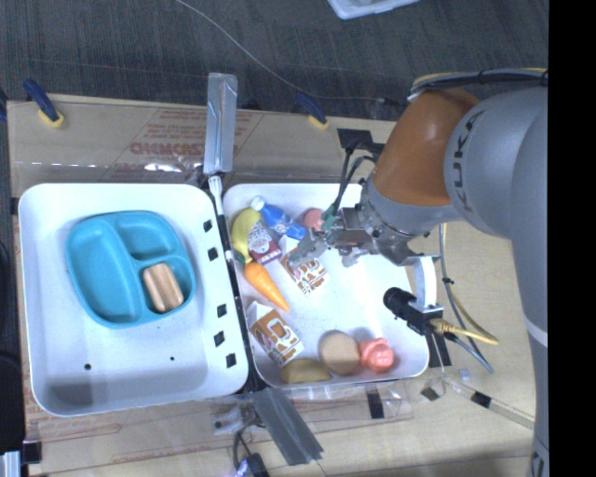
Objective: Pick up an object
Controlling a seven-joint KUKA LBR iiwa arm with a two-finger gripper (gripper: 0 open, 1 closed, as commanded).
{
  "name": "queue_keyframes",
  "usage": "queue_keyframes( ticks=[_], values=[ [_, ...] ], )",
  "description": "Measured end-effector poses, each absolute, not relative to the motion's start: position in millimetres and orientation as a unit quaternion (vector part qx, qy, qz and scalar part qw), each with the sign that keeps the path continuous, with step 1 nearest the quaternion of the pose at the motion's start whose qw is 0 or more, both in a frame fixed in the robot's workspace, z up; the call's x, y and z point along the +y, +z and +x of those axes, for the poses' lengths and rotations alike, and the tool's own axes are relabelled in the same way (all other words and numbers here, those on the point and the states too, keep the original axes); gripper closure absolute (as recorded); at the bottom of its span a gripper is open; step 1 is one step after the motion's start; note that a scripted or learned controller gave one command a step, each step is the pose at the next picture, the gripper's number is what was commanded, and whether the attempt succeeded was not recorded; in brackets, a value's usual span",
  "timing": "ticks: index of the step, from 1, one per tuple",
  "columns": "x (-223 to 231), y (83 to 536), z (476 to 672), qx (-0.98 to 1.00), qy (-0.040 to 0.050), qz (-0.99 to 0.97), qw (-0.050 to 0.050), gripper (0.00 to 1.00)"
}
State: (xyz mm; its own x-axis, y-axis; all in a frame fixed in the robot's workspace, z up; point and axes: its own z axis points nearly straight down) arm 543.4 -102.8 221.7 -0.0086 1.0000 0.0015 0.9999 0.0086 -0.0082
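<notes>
Left bin (56,373): blue compartment tray (112,270) holding a bun-shaped piece (163,287). Right bin (410,279): banana (243,230), carrot (266,285), two printed cartons (276,335), potato (340,351), pink toy (377,355). Gripper (312,250) sits over the upper carton (310,273); finger spacing and contact cannot be told

Lost the far right corner of the right bin (377,298) under the arm (484,140). Saw only a sliver of a pink thing (315,219) behind the tool (307,250). Could not read the print on the small carton (312,274) just beside the tool, nor on the other carton (277,335) nearer. Caught only part of a white object (368,7), cut off at the far edge. Lost the arm's upper part past the right edge, and the worktop (521,270) past the near one.
</notes>
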Motion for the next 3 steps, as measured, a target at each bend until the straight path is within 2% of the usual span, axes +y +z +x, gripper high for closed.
queue_keyframes(
  ticks=[1,2,3],
  values=[
    [-103.2,119.1,570.4,-0.725,-0.0069,-0.689,-0.011,0.00],
    [-130.4,94.0,585.6,-0.769,-0.0008,-0.639,-0.003,0.00],
    [-125.6,90.8,607.1,-0.724,0.0015,-0.690,0.001,0.00]
  ],
)
